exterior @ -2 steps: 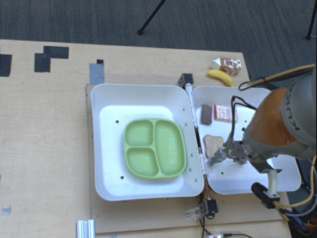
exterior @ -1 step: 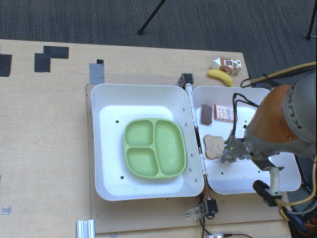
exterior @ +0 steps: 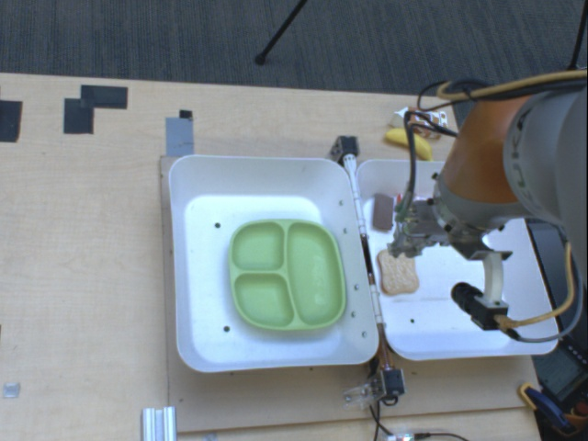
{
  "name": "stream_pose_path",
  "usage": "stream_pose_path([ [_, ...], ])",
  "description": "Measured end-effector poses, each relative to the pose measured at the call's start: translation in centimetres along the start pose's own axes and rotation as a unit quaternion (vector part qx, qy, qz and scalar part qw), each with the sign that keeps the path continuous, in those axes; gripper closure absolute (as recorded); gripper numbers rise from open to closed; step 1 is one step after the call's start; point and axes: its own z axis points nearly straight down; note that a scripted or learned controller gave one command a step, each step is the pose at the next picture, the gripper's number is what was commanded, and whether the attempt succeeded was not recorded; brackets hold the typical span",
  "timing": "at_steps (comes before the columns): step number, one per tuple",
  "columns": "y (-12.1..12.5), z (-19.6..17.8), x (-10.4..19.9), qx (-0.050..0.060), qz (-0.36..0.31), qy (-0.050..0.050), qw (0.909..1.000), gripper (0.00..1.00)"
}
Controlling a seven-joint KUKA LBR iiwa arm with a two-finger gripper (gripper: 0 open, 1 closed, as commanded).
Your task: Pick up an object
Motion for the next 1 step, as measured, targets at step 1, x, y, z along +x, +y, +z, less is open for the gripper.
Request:
stream_pose_path([
  [1,-0.10,0.09,-0.15,0.002,0.001,-0.001,1.0000,0.00],
])
